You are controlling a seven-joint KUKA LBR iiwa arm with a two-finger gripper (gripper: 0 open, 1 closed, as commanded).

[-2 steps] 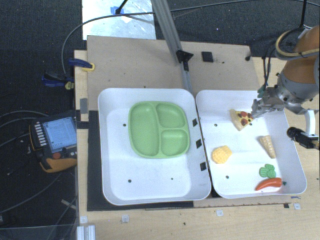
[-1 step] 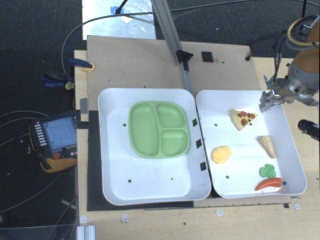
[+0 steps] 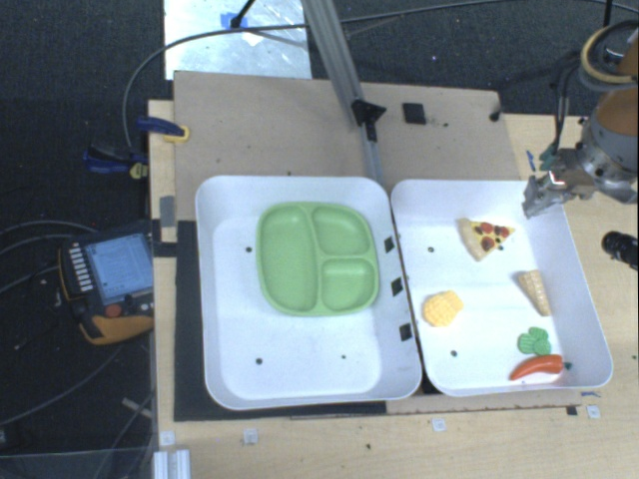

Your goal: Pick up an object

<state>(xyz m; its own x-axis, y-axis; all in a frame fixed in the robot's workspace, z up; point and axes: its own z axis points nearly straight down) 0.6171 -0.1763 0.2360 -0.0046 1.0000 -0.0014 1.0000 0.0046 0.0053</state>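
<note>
The gripper [image 3: 540,194] is hanging over the upper right rim of the right bin [image 3: 591,307], carrying nothing; whether its fingers are spread or closed cannot be told from this slanted view. Going outward from it, the nearest candidate — the toy pizza slice [image 3: 485,237] — is lying just left of and below the gripper, its long axis running roughly left to right, crust to the left. Farther down the bin are sitting a cream cone-shaped piece [image 3: 535,291], a yellow corn-like piece [image 3: 442,308], a green leafy piece [image 3: 533,342] and an orange-red piece [image 3: 537,368] near the lower rim. The left bin [image 3: 225,367] is holding a green divided plate [image 3: 318,258] — well apart from the arm. The pizza slice is likely the shortest reach.
</note>
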